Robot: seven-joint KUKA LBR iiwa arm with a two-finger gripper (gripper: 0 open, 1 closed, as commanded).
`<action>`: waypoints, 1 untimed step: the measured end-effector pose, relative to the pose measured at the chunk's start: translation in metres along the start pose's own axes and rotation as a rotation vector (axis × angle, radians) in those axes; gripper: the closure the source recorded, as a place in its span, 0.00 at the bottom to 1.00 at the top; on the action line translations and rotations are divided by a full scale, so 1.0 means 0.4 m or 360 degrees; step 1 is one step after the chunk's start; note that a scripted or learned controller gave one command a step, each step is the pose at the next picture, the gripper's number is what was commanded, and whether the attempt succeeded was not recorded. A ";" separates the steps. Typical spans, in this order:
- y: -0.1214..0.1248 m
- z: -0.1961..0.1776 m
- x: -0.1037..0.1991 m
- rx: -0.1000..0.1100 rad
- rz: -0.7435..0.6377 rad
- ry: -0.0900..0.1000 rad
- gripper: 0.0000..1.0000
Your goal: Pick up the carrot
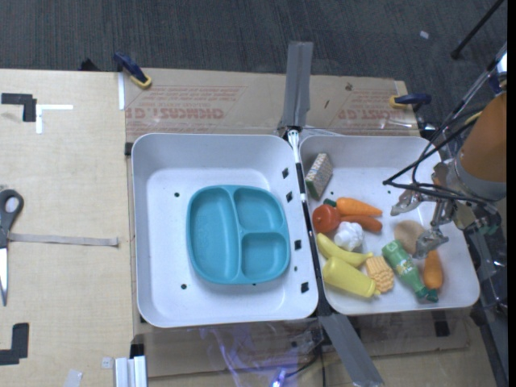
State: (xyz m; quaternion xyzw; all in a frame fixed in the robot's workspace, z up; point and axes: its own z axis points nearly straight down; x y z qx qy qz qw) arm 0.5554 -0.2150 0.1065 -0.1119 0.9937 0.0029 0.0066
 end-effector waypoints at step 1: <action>-0.007 0.028 0.031 0.0010 -0.0225 0.0008 0.00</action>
